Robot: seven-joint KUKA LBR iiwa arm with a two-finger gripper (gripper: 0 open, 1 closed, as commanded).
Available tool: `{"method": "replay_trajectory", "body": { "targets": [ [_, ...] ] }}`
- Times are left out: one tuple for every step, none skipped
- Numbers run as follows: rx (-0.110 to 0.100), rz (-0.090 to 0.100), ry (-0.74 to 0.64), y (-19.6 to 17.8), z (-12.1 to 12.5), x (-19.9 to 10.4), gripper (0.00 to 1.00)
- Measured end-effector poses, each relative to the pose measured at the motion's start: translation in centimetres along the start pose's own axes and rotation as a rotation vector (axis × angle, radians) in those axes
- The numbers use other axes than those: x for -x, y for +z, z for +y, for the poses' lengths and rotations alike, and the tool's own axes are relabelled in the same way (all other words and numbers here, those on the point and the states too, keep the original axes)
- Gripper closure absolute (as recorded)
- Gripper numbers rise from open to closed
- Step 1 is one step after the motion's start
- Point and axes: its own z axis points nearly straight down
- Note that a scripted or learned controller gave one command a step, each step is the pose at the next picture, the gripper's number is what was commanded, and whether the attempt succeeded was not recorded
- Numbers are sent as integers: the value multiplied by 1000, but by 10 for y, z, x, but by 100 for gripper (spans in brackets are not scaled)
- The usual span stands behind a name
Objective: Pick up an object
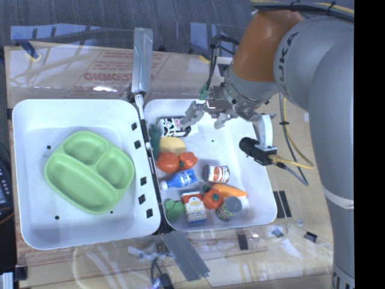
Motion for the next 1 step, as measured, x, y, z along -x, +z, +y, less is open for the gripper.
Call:
{"method": "replay_trajectory", "body": {
  "targets": [
    [0, -1, -61, 47, 14, -57, 0]
  ]
}}
